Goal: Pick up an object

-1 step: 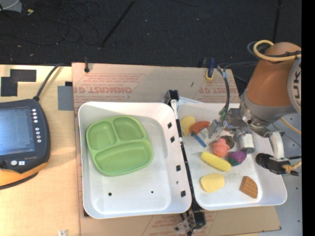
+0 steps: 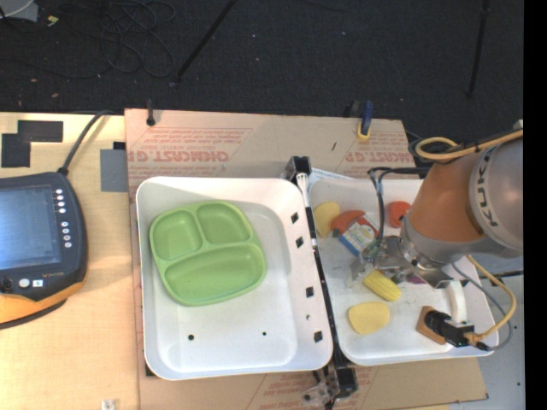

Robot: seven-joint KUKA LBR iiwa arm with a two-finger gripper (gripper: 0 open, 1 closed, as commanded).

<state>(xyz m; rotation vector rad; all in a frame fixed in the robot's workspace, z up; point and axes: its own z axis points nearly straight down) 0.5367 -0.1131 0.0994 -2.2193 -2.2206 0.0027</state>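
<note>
Down in the right bin (image 2: 479,348), the jaws (image 2: 382,261) are hovering over a ribbed yellow corn cob (image 2: 382,285); whether they are gripping is unclear. Nearby, a smooth yellow disc (image 2: 368,318) is lying flat. Leftward, a green divided plate (image 2: 208,251) is sitting.

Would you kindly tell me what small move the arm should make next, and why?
Probably a short descent straight down. The pincer hangs in the right bin just above the yellow corn cob, with nothing visibly held. Lowering onto the cob looks like the nearest way to a grasp.
</note>
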